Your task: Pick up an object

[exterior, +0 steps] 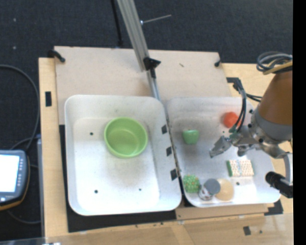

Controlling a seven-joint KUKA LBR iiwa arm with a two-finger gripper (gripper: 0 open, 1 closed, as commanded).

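My gripper (229, 148) hangs over the middle of the right bin (204, 106), open, with nothing between its fingers. An orange ball (229, 119) lies just behind it. A small green piece (190, 136) sits to its left, apart from it. A white patterned block (240, 168) lies right in front of it. Along the bin's front wall lie a green textured lump (191, 182), a grey round thing (210, 188) and a tan round thing (225, 189), close together.
The left bin (81, 188) holds a green bowl (125, 137) in its middle. A slanted metal post (137, 34) rises behind the divider between the bins. The arm's orange band (278, 98) covers the right bin's far right side.
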